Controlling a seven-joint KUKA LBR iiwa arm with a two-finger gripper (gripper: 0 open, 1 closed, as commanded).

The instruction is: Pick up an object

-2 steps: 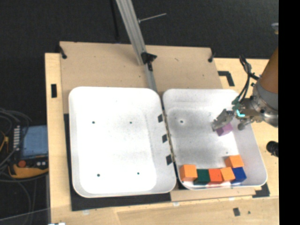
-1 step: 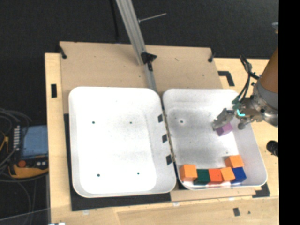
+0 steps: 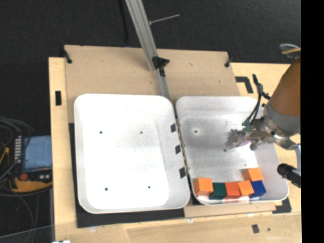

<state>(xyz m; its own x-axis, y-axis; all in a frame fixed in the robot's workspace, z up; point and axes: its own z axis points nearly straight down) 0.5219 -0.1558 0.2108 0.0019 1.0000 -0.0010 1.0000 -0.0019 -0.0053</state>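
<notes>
Dark floor surrounds the bench (image 3: 55, 221), a pale wooden top with a brown board (image 3: 111, 70) laid across its far part. On it we see two shallow white bins side by side. We find the left bin (image 3: 83, 135) bare apart from a few dark dots on its floor. The right bin (image 3: 207, 110) holds a cluster of blocks packed along its near edge.

From left to right we count an orange block (image 3: 204, 185), a green block (image 3: 218, 190), a reddish-orange block (image 3: 232, 189), another orange one (image 3: 245, 187) and a blue block (image 3: 257, 187), with one more orange block (image 3: 253, 174) sitting just behind the blue one. They touch or nearly touch one another, and all lie on the bin floor.

We see the arm (image 3: 287, 95) come in from the right, its orange band above the grey wrist. Its gripper (image 3: 234, 139) hangs over the middle of the right bin, pointing left, well apart from the row of blocks. It is small and blurred here, so we cannot tell how it is set, and we see nothing in it.

A slim metal rail (image 3: 144, 29) slants down from the top to the gap between the bins. At far left, beside the bench, we see a blue device (image 3: 38, 152) and tangled cables (image 3: 10, 186) on the floor.
</notes>
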